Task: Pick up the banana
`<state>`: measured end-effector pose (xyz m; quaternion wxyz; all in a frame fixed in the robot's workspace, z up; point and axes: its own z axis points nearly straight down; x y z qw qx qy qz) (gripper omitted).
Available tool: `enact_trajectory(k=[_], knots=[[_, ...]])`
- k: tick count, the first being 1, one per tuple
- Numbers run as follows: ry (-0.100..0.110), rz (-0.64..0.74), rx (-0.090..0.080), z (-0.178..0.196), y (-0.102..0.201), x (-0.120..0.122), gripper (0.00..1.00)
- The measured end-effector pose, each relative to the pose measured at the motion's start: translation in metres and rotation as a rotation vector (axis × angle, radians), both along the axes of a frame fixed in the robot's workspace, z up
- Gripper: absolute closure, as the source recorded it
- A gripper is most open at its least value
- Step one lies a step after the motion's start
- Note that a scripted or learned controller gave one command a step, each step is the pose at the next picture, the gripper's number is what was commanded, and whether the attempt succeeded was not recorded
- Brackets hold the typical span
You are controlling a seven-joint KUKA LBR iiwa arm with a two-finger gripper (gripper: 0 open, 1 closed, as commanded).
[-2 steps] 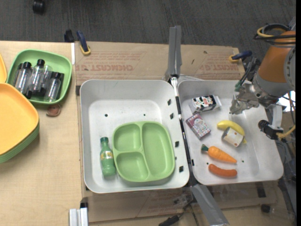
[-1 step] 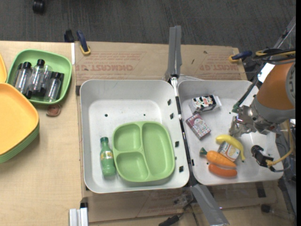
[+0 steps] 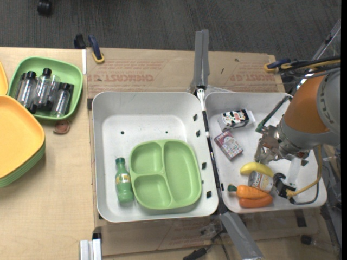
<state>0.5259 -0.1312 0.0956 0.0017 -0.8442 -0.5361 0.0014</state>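
- The arm (image 3: 309,112) reaches into the right bin (image 3: 246,101) from the right; its bulk hangs over the bin's far side, so a steep descent could clip the rim.
- The left bin (image 3: 108,145) holds a green tray (image 3: 165,173) and a green bottle (image 3: 123,180), well apart from the action and no hazard.
- The carrot (image 3: 254,195) touches the banana's lower side; a grab could catch it instead.
- The banana (image 3: 256,168) lies in the right bin, just below the gripper (image 3: 269,150).
- A small jar (image 3: 262,181) sits against the banana and could be nudged or lifted with it.
- The fingers: how far open, I cannot tell; nothing shows between them.
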Motion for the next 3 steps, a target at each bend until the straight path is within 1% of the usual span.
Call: enact_trajectory(k=[1,2,3], knots=[[-0.001,-0.534,-0.004,0.059,-0.014,0.006,1.0],[0.001,-0.927,-0.006,0.035,-0.013,0.11,1.0],[0.002,-0.752,-0.004,0.043,-0.091,0.09,1.0]])
